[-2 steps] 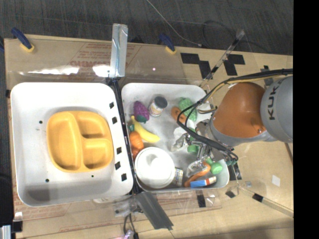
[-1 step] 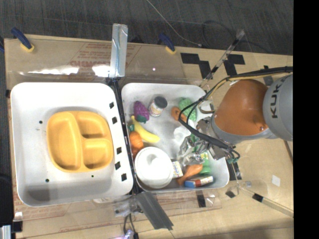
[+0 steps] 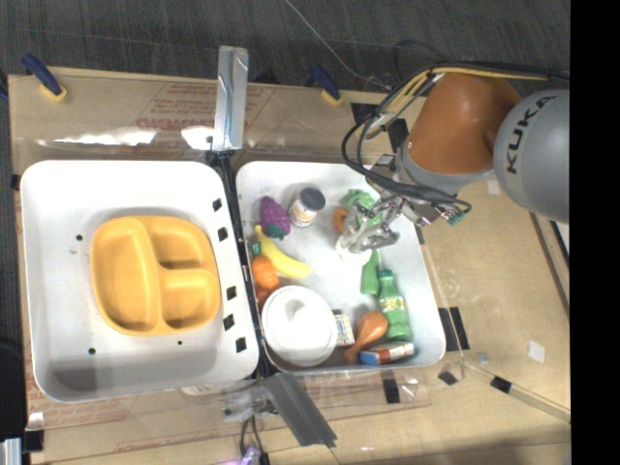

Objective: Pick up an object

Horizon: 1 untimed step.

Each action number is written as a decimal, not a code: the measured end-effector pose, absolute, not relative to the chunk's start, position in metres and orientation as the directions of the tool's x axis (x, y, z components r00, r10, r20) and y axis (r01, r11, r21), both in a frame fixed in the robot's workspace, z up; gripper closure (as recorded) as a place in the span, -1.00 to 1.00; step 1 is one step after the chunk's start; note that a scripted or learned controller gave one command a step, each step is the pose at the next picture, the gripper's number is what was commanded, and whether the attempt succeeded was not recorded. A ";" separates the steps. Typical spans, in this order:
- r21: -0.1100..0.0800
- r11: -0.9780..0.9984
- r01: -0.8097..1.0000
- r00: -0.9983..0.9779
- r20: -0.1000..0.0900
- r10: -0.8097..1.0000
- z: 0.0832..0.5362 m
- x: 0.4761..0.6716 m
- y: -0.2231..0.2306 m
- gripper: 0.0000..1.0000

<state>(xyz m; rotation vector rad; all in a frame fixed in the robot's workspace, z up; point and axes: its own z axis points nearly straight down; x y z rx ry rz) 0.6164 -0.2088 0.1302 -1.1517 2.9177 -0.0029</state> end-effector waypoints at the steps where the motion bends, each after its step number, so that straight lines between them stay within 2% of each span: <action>1: -0.005 0.529 -0.849 -0.529 -0.003 -0.849 0.161 0.658 -0.196 1.00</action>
